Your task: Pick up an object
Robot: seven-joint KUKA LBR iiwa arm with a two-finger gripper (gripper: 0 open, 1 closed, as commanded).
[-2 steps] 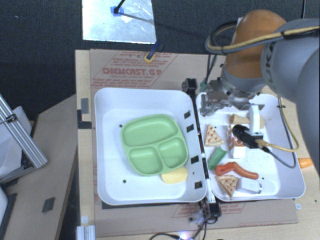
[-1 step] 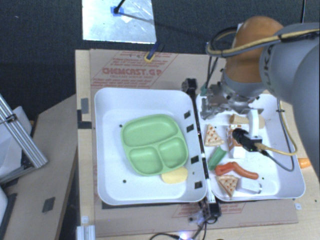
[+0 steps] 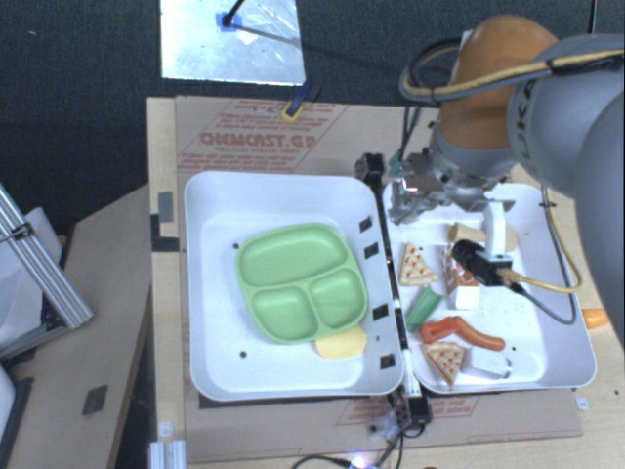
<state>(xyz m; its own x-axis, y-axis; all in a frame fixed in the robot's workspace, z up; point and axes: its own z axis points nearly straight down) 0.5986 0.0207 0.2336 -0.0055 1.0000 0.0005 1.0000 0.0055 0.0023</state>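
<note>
My gripper hangs over the far left corner of the right bin, close to the divider between the bins. Just in front of it lies a toy pizza slice. Nearer the front lie a green vegetable piece, a red sausage, a second pizza slice and a white block. A tan bread piece sits to the right of the gripper. No object shows between the gripper's tips.
The left bin holds a green divided plate with a pale yellow piece at its front edge. The arm's grey and orange body covers the right bin's far right. An orange item lies outside the right bin's rim.
</note>
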